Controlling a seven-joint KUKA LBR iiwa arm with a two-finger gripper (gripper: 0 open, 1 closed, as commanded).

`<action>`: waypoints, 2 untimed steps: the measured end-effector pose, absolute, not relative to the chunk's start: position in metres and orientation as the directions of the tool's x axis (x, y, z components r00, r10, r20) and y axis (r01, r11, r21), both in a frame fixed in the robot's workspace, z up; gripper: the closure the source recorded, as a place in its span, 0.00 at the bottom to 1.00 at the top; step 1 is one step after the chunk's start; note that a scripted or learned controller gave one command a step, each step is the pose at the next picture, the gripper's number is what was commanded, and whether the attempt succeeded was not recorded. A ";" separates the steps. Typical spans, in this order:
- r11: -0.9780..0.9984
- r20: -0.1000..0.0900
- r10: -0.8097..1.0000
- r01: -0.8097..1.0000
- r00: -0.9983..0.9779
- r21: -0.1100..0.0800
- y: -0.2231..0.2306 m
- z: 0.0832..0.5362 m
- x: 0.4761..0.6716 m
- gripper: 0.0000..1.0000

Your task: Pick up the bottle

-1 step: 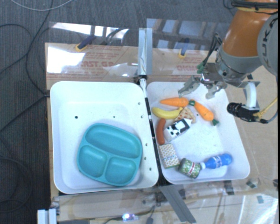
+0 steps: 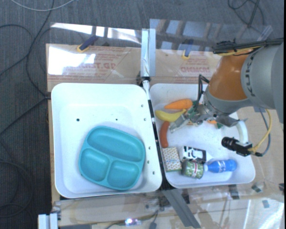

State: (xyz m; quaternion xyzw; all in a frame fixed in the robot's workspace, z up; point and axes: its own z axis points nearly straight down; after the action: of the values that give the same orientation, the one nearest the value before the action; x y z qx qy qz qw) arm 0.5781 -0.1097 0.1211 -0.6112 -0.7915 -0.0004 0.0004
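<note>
The bottle [image 2: 222, 166] is small, clear and bluish, and lies on its side near the front wall of the right bin [image 2: 248, 175]. The grey arm with its orange band [image 2: 230, 82] reaches in from the right over the back of that bin. Its gripper [image 2: 189, 117] hangs low over the bin's middle, beside the banana and carrot and well behind the bottle. Nothing visible is held in it.
In the right bin lie an orange carrot [image 2: 180, 103], a yellow banana [image 2: 168, 114], a red sausage [image 2: 164, 133], a small patterned box [image 2: 170, 159], a black-and-white item [image 2: 194, 153] and a green-labelled can [image 2: 192, 169] touching the bottle. A teal divided plate [image 2: 113, 157] sits in the left bin [image 2: 66, 104].
</note>
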 end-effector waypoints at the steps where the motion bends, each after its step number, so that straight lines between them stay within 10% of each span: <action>1: 0.061 -0.004 0.998 0.998 -0.061 0.010 -0.163 0.090 0.487 0.00; 2: 0.062 -0.005 0.998 0.998 -0.062 0.014 -0.163 0.100 0.489 1.00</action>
State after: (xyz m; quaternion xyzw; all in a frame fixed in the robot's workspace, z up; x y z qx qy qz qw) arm 0.4888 -0.1629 0.0997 -0.6848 -0.7287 -0.0034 -0.0067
